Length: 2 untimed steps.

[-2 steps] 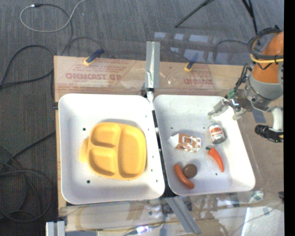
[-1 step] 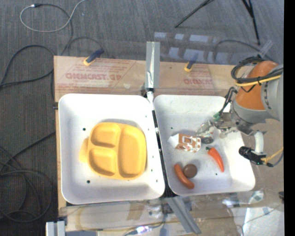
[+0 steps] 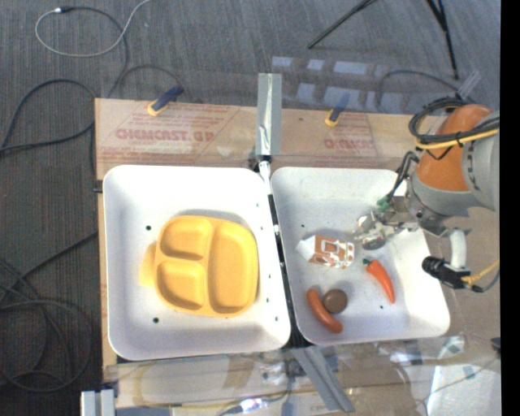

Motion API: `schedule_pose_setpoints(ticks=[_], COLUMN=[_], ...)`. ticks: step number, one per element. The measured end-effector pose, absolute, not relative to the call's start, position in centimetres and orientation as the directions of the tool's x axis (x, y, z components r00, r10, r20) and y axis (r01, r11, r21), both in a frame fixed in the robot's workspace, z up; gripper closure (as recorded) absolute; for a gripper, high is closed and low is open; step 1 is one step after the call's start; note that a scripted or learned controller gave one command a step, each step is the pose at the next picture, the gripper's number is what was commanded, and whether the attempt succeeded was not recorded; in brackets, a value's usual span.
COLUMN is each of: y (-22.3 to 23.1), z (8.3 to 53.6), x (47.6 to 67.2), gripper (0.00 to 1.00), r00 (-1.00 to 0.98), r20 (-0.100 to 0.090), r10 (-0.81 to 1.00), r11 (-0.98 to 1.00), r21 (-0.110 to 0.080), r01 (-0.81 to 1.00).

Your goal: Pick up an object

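Approach step: gripper [image 3: 372, 230] hovering just above packet [image 3: 331, 250] in right bin [image 3: 422, 321]; jaw state can't tell. Next: descending, centring w/ packet.

This is a robotics lab or test workspace, not a home. A grey robot arm [image 3: 467, 162] with an orange band reaches over a makeshift bench [image 3: 162, 134] topped with printed cardboard, held by clamps [image 3: 165, 99] at its back edge. Two white bins [image 3: 130, 195] sit side by side on it. Black cables [image 3: 49, 122] trail loose over dark grey carpet [image 3: 211, 41], and tripod legs [image 3: 357, 16] stand beyond the bench's back right corner.
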<state>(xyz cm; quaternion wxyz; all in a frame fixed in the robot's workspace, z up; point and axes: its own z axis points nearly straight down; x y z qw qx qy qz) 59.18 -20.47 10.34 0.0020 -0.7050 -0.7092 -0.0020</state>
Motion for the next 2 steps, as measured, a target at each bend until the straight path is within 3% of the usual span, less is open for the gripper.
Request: schedule_pose_setpoints(ticks=[1, 2], y=[-14.1, -5.7], z=[14.2, 18.3], x=[65.6, 65.5], gripper=[1.00, 1.00], r00=[0.016, 0.088], r20=[-0.003, -0.002], r10=[1.000, 0.996], r11=[-0.016, -0.088], r21=[-0.002, -0.003], r01=[1.000, 0.996])
